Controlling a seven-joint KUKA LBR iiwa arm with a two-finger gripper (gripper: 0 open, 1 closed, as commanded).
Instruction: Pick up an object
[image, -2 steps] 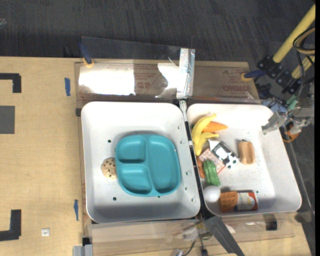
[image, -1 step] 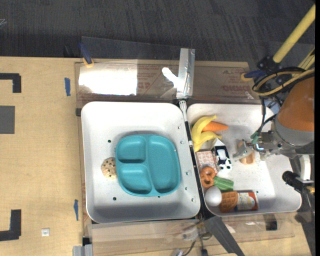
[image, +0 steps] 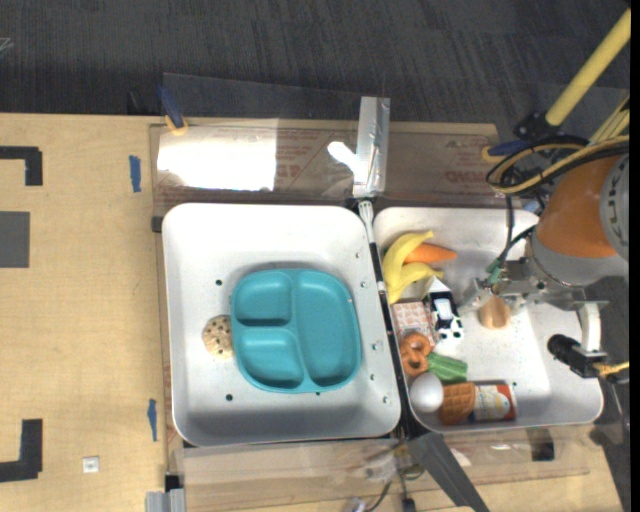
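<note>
In the right bin, near its centre, the gripper hangs over a small tan, egg-like object that sits just at its tip; whether that object is gripped, or how the tool stands, I cannot tell. Along the bin's left wall lie a banana, a carrot, a pretzel, a white ball and a can on its side. The left bin holds a teal divided plate, with a cookie touching its left edge.
</note>
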